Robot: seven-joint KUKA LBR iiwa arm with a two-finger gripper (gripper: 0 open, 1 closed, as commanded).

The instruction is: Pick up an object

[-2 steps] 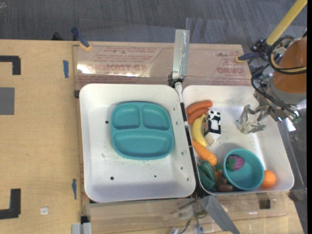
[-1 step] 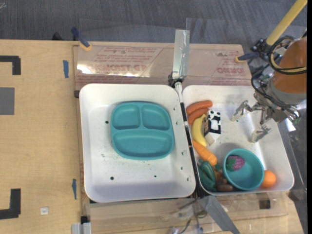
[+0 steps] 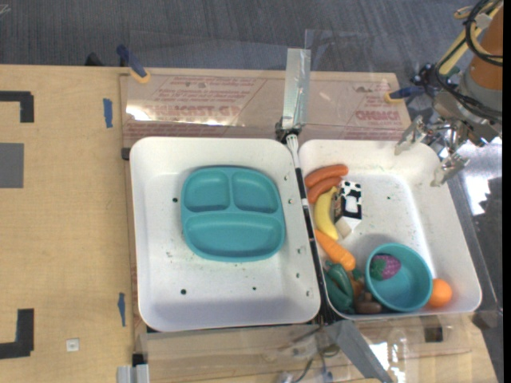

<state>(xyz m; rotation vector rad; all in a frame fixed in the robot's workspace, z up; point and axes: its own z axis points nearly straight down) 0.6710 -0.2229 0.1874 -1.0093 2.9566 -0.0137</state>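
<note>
On the desk (image 3: pixel 56 238), two white bins are seen side by side: the left bin (image 3: pixel 152 294) is occupied by a teal divided plate (image 3: pixel 233 212), while the right bin (image 3: pixel 459 238) is crowded with a teal bowl (image 3: pixel 403 282), a banana (image 3: pixel 323 216), carrots (image 3: pixel 335 251), a black-and-white block (image 3: pixel 350 200) and an orange ball (image 3: pixel 440 293). The gripper (image 3: pixel 435 148) is seen over the right bin's far right corner; whether the jaws are parted or hold anything cannot be told.

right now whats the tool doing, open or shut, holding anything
Tool: fingers spread open, nothing between them, above the upper right corner of the right shallow white bin.
</note>
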